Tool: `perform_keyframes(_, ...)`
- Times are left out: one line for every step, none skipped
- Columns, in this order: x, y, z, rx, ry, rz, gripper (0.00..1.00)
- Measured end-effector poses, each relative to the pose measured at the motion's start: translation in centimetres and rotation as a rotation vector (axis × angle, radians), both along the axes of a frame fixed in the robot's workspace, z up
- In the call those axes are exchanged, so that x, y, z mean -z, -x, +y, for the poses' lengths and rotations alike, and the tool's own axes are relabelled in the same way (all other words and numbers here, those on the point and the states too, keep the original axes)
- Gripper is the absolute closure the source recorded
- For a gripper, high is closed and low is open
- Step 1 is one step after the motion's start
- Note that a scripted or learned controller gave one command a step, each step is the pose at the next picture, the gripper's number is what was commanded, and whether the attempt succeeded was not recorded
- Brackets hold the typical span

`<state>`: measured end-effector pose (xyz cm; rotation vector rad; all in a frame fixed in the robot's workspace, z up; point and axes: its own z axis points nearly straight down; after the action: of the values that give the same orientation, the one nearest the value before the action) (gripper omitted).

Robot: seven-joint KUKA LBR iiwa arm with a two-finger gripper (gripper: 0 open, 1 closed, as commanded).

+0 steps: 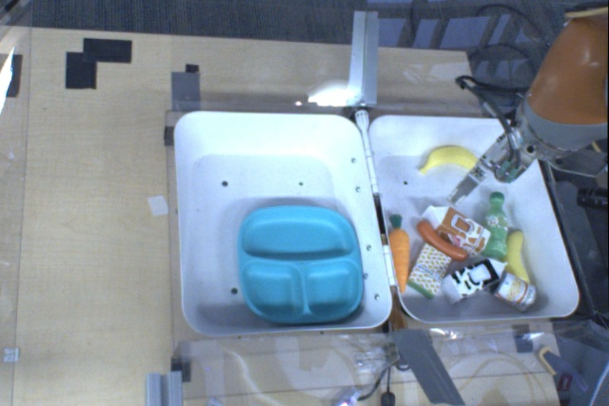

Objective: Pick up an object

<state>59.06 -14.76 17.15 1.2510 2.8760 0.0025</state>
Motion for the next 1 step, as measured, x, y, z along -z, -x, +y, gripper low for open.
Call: perform_keyframes(3.59,-0.40,-2.20,0.084,-0.001,0.003,0.00)
